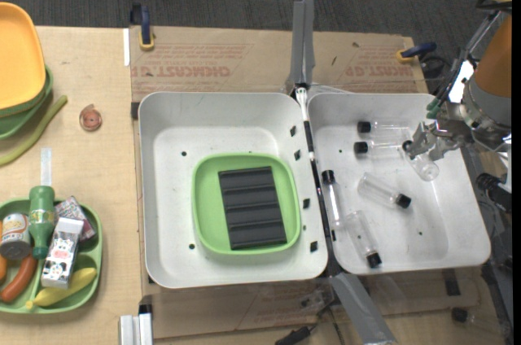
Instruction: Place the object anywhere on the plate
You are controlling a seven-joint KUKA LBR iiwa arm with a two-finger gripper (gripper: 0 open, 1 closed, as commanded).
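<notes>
A green square plate (pixel 207 201) lies in the left bin (pixel 163 172), with a black ridged block (pixel 252 207) lying on its middle. Several clear vials with black caps lie in the right bin (pixel 456 242): one (pixel 384 193) near the middle, one (pixel 363 236) toward the front, one (pixel 329 190) along the left wall, two (pixel 379 129) at the back. My gripper (pixel 422 145) hangs over the right bin's back right part, just above another clear vial (pixel 426 167). Whether that vial is held is unclear.
The grey arm with its orange band (pixel 495 63) enters from the right. On the bench to the left stand stacked yellow and green dishes (pixel 18 67) and a green tray of toy food (pixel 49 254). Clamps (pixel 144 30) hold the cardboard at the back.
</notes>
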